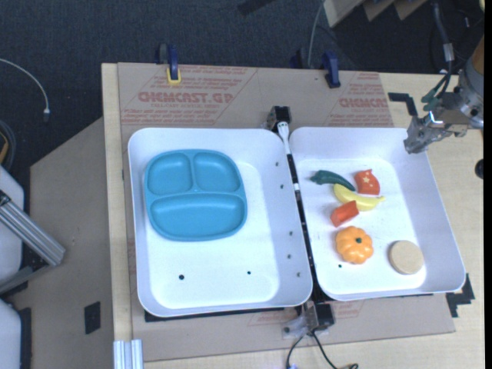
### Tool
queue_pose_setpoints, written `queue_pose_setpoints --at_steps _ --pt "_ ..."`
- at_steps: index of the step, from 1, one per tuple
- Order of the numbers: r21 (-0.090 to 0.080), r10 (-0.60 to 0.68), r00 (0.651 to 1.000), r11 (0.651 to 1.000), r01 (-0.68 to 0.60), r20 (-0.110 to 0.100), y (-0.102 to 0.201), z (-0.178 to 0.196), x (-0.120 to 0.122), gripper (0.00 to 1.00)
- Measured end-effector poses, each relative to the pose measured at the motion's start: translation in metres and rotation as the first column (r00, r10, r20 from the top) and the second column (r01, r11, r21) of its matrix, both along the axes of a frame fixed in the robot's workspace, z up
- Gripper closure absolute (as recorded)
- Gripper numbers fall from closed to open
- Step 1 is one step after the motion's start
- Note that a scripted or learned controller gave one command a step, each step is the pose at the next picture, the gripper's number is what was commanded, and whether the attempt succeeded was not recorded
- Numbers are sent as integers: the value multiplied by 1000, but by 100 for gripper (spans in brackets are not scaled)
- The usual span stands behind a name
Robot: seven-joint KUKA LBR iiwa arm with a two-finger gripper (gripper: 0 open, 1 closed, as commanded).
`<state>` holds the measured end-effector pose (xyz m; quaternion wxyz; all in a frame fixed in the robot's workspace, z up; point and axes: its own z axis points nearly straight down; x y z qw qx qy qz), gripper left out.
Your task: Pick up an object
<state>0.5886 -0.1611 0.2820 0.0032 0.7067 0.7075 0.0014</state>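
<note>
Plainly, the small orange plastic pumpkin [354, 245] sits low in the right white bin [438, 198]; it looks light, rigid, slick (ribbed flanks suit a squeeze). The pincer [419, 137] hovers at the bin's upper right corner, openness unclear.

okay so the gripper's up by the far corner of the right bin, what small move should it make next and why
Probably move the gripper inward and toward the near side, over the food. It sits at the right bin's far right corner, apart from everything. The tan disc lies alone near the front, so it looks easiest to reach.
</note>
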Motion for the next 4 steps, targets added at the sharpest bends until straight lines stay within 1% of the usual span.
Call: queue_pose_setpoints --at_steps 1,2,3,4 --pt "4 3 1000 1000 -3 -10 47 -19 -11 100" --pt "4 2 1000 1000 -2 -9 99 -17 -27 100" --pt "4 2 1000 1000 -2 -10 139 -25 -42 100" --pt "4 3 1000 1000 -3 -11 183 -42 -51 100"
